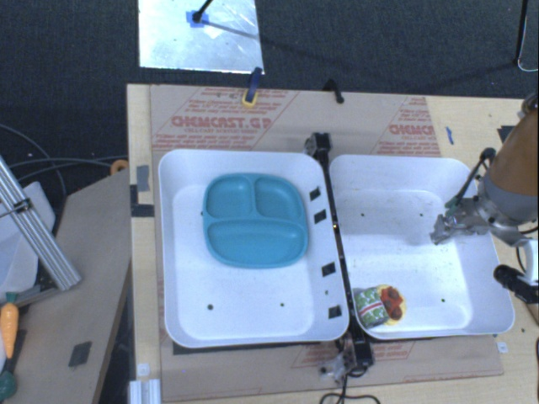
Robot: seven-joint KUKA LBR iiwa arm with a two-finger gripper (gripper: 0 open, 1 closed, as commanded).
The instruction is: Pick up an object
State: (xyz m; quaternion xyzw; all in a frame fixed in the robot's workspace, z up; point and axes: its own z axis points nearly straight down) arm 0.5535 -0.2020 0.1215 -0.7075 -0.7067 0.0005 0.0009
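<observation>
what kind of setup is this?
Likely a robot lab pick-test bench: two white bins clamped on a protective board, the arm's end effector over the right bin, cables and aluminium framing around.

plate (pixel 255 222) in L bin (pixel 181 251) | packet (pixel 379 305) R bin (pixel 421 188) front-left corner

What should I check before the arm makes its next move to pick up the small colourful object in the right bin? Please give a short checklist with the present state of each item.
1. Colourful object lies in the right bin, at its near left corner: ok.
2. Nothing lies on top of the object: ok.
3. Gripper is over the object: not ok; it is near the bin's right side, apart from it.
4. Object sits clear of the bin wall: not ok, it is close against it.
5. Gripper carries nothing: cannot tell.
</observation>
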